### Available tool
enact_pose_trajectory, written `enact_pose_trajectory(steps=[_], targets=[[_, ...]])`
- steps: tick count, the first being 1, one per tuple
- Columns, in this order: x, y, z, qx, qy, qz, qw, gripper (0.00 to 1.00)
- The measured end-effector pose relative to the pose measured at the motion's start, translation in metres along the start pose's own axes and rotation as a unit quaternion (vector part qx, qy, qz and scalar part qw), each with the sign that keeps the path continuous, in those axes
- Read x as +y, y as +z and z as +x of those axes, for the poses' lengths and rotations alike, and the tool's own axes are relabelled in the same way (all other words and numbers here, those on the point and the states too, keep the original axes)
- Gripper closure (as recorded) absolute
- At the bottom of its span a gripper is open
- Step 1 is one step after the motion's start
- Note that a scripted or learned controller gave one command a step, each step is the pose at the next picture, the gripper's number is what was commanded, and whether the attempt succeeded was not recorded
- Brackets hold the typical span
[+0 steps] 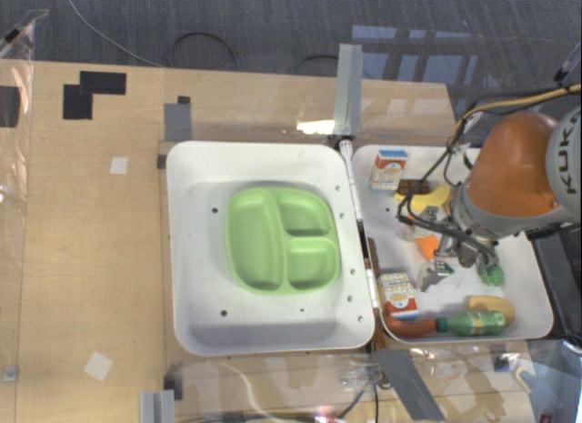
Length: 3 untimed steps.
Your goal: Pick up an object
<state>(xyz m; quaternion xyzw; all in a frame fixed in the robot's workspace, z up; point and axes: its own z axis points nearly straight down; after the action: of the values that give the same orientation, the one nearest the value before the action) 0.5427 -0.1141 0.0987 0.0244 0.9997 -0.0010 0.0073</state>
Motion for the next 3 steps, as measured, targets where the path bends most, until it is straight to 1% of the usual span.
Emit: enact_pose_trajectory(steps=[1,2,3], targets=[[0.010,0.008,-0.020,0.000,0.069,0.000,0.9976,0.00],[0.011,-0.006,-0.026,-0.010,0.066,0.001,0.9978,1.00],[0.007,-0.156,-0.043,-0.004,-0.016,0.000,0.9999,1.00]])
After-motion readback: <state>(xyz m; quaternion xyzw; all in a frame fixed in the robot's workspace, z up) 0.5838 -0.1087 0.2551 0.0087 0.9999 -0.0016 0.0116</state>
